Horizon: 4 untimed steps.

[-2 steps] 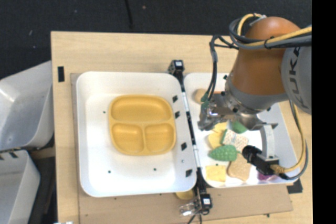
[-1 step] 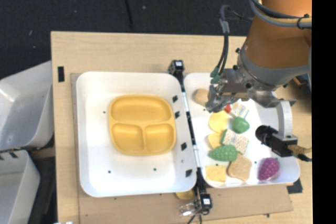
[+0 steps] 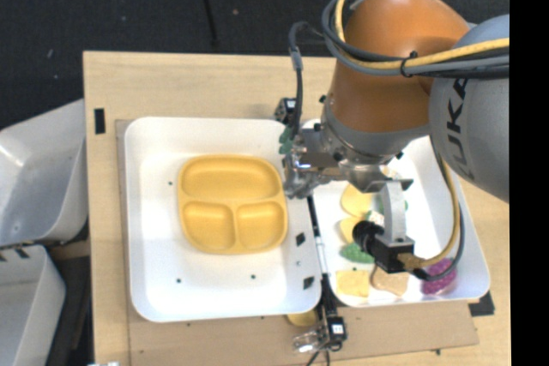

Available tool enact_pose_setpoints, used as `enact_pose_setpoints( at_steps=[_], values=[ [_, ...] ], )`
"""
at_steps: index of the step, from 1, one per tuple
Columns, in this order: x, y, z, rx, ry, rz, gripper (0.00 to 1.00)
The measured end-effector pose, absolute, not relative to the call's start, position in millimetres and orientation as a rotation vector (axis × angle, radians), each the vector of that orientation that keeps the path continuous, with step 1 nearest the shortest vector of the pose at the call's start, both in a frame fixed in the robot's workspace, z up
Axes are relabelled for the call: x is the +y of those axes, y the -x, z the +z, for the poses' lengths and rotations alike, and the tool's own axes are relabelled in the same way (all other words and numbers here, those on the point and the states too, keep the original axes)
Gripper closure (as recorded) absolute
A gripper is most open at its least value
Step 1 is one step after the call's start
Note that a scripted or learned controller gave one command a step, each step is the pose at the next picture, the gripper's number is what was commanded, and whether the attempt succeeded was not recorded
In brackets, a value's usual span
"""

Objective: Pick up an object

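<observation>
The arm [image 3: 386, 73] reaches in over the right bin [image 3: 477, 274], its orange band and wrist covering most of that bin's upper half. The jaws are under the wrist, and I cannot tell whether they are wide, narrow or closed on anything.

Whatever is to be picked up is most likely among the small things in the right bin, since that is where the arm hangs. Two pale yellow pieces [image 3: 354, 201] lie close under the wrist and a third lies nearer the front edge. A green piece [image 3: 353, 253] sits between them. A tan piece [image 3: 390, 283] and a purple bunch [image 3: 439, 277] lie near the front rim. They are crowded, several touching or nearly so, and that could make a clean grip on just one of them hard.

The left bin [image 3: 150, 270] holds only a yellow divided plate [image 3: 232, 203], lying flat near its middle, apart from the walls. Broad and shallow, it looks a poor fit for two narrow jaws. Both bins sit side by side on the wooden worktop [image 3: 103, 90], so either is in easy reach.

Nothing is visibly lifted yet, so the pick seems not yet done.
</observation>
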State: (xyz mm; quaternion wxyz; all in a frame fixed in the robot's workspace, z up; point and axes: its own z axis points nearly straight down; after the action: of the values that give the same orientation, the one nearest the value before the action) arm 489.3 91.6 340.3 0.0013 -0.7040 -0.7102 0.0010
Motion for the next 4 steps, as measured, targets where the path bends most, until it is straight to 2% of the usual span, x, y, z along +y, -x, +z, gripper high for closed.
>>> enact_pose_setpoints(
  at_steps=[1, 2, 3, 4],
  values=[
    [87.5, -489.8, 342.0, -2.225, 2.219, 0.001, 0.00],
    [87.2, -490.6, 352.7, -2.231, 2.213, 0.000, 1.00],
    [34.8, -511.9, 379.1, -2.221, 2.228, -0.002, 1.00],
    [56.2, -489.6, 521.3, -2.235, 2.223, -0.024, 1.00]
  ],
)
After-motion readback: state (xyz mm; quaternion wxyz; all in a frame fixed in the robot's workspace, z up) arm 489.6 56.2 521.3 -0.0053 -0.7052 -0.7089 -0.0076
